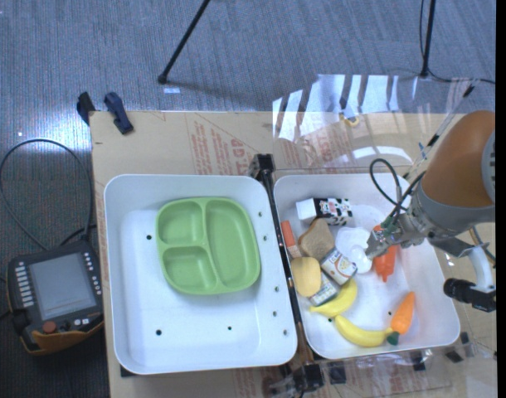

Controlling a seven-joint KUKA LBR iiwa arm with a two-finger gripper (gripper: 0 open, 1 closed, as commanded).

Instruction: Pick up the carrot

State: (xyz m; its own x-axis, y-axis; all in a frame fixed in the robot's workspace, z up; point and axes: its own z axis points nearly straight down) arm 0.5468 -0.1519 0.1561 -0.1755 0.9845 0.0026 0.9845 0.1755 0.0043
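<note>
The carrot [403, 313] lay in the right bin [449, 328] just beside a banana [362, 332]; farther back, the gripper [383, 242] hung over an orange-red item [386, 263], its jaw state impossible to tell

A robotics lab: a cardboard-topped bench [203, 143] bears two white bins [120, 222], a grey-and-orange arm [456, 172] reaches in at right, a teach pendant [55, 290] with its cable lies on grey carpet at lower left, and tripod legs [191, 31] stand at top.
</note>
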